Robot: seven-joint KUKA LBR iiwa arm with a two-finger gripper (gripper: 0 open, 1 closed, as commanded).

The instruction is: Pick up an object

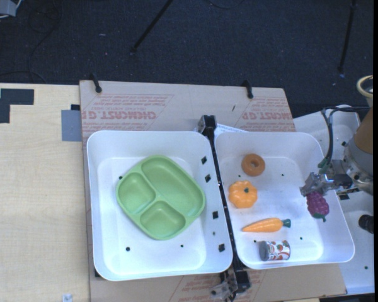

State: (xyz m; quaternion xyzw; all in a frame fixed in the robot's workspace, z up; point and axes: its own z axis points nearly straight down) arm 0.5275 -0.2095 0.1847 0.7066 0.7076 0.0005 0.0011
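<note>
Counter with two white bins: left bin holds a green divided plate; right bin holds, by size, an orange pumpkin, carrot, brown donut, small can and purple grapes at right of frame, directly beneath the claw, whose finger state cannot be told

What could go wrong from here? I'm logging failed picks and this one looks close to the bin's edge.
1. The tool sits right above the purple grapes, near the right bin's right wall; a descent there might clip the wall.
2. Whether the grapes are actually gripped can't be told, so they may slip or stay behind on lifting.
3. The grapes look lumpy and could roll away toward the carrot.
</note>
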